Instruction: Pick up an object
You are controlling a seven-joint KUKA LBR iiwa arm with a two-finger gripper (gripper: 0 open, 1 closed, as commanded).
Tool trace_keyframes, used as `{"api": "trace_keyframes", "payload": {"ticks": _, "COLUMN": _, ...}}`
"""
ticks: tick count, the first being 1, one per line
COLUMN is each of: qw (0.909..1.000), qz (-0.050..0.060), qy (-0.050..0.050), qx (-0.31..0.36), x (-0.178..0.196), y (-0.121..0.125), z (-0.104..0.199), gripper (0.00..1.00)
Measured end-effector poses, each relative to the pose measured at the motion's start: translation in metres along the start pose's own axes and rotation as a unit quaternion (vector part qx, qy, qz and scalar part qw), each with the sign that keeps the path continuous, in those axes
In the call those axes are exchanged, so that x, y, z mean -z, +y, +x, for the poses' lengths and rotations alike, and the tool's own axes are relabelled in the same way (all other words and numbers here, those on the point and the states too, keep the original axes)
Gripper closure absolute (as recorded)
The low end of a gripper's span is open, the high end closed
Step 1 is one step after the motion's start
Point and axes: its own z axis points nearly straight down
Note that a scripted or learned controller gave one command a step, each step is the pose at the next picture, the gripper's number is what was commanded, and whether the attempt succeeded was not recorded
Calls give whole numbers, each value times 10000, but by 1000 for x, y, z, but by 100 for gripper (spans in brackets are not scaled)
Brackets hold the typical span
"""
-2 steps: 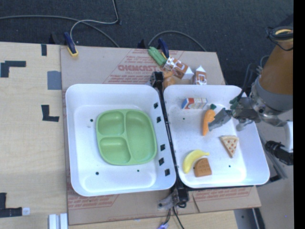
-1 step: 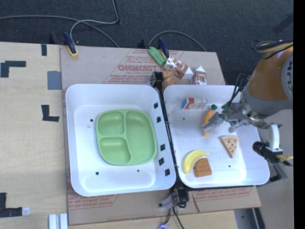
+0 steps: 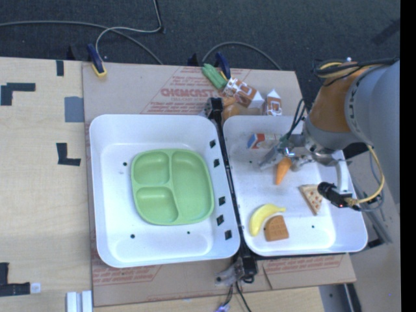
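Two white bins side by side on cardboard. Left bin (image 3: pixel 104 174) holds a green divided plate (image 3: pixel 172 186), flat, roughly centred. Right bin (image 3: pixel 351 236) holds an orange carrot (image 3: pixel 282 170), a yellow banana (image 3: pixel 263 216) touching a brown cracker (image 3: pixel 276 228), a pizza-slice wedge (image 3: pixel 312 198), and a small red-blue item (image 3: pixel 257 140). Gripper (image 3: pixel 281 155) sits low over the carrot's upper end; contact unclear. Small cartons (image 3: pixel 242 95) rest outside the far rim.

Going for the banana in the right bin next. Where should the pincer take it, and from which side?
Grip the banana across the middle of its curve, coming straight down. It lies flat, and the cracker touches its lower right end, so take it near the middle or upper end, away from the cracker.
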Motion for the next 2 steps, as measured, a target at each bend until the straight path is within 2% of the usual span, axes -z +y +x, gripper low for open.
{"api": "trace_keyframes", "payload": {"ticks": 1, "qw": 10000, "qz": -3, "qy": -10, "qx": 0, "x": 10, "y": 0, "z": 0, "gripper": 100}}
{"api": "trace_keyframes", "payload": {"ticks": 2, "qw": 10000, "qz": 36, "qy": 12, "qx": -3, "x": 91, "y": -35, "z": 46, "gripper": 100}}
